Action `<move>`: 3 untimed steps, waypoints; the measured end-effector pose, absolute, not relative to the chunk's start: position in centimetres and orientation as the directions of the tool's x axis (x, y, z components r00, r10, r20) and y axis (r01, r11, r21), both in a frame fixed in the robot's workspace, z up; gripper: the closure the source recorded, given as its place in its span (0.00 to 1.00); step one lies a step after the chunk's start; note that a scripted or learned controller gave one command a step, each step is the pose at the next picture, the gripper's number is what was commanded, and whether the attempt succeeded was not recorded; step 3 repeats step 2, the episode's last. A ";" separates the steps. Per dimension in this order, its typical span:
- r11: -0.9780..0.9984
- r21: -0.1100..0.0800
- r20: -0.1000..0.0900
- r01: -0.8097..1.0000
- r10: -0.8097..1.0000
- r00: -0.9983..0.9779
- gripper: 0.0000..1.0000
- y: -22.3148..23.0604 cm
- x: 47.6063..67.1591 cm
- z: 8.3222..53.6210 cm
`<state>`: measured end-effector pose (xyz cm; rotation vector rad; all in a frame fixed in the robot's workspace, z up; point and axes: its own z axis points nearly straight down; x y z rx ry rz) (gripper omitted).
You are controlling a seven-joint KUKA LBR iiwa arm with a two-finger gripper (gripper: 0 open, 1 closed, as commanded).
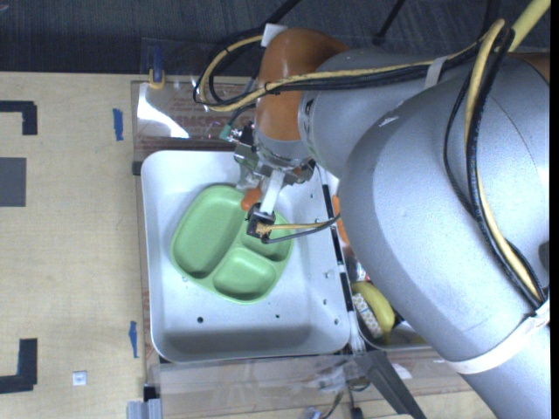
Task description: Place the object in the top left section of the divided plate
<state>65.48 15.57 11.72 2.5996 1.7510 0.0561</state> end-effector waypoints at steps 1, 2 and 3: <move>-0.325 0.004 0.001 0.946 0.946 0.325 1.00 22.5 66.1 11.8; -0.324 0.006 0.003 0.946 0.946 0.324 0.00 22.5 66.2 11.9; -0.324 0.006 0.003 0.946 0.946 0.324 0.00 22.5 66.2 11.9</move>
